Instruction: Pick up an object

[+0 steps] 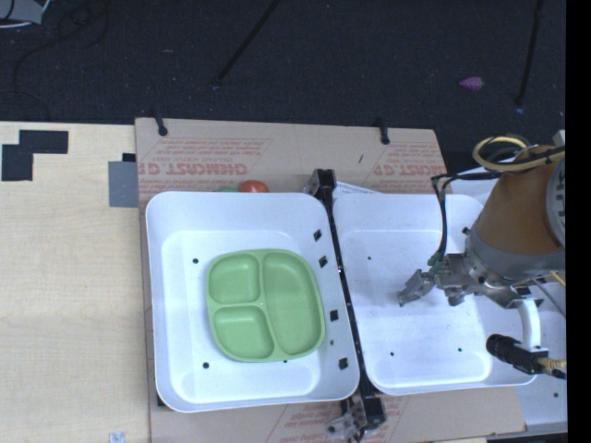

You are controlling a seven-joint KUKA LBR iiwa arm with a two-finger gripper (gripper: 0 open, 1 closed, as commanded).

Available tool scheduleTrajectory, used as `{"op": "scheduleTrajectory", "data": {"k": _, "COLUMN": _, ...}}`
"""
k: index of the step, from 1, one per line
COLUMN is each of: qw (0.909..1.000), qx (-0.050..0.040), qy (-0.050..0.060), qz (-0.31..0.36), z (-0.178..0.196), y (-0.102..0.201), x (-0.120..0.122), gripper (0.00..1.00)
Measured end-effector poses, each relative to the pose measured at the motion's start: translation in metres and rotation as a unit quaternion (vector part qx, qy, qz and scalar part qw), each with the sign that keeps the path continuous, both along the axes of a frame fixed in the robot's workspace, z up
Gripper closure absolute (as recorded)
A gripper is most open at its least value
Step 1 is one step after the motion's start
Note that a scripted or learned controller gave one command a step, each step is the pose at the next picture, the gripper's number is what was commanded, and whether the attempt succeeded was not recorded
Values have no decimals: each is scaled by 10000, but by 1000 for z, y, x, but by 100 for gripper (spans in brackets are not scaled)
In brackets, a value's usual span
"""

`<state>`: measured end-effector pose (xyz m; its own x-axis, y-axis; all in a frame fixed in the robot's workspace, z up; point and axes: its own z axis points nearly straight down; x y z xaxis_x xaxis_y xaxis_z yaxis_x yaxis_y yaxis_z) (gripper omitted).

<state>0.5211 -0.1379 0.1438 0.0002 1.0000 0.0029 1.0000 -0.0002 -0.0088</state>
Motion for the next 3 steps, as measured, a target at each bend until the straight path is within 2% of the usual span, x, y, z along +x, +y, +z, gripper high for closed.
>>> {"op": "scheduleTrajectory", "data": {"k": 1, "qw": 10000, "qx": -2, "qy": -11, "qz": -1, "z": -53, "y": 1, "x": -1, "gripper": 0}}
{"op": "scheduleTrajectory", "data": {"k": 2, "qw": 10000, "qx": -4, "qy": -16, "qz": -29, "z": -41, "y": 0, "x": -1, "gripper": 100}}
{"op": "scheduleTrajectory", "data": {"k": 3, "qw": 10000, "qx": -14, "qy": -50, "qz": 6, "z": 21, "y": 2, "x": -2, "gripper": 100}}
